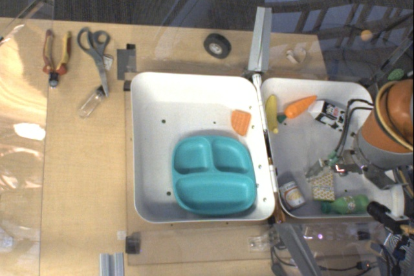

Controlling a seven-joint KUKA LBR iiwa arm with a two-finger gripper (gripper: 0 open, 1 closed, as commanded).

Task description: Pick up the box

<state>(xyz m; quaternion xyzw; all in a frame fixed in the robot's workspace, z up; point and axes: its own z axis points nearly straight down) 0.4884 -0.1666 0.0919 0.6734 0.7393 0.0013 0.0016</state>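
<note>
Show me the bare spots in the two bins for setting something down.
Left bin: open floor left of and above the teal tray, up to the orange piece. Right bin: crowded around the carrot, can and tool.

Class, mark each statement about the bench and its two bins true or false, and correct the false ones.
1. The teal divided tray lies in the left bin. True.
2. The carrot lies in the left bin. False: it is in the right bin, near its top edge.
3. The scissors lie on the bench outside both bins. True.
4. The roll of black tape sits inside the right bin. False: it is on the bench above the left bin.
5. The arm's gripper is over the right bin. True.
</note>
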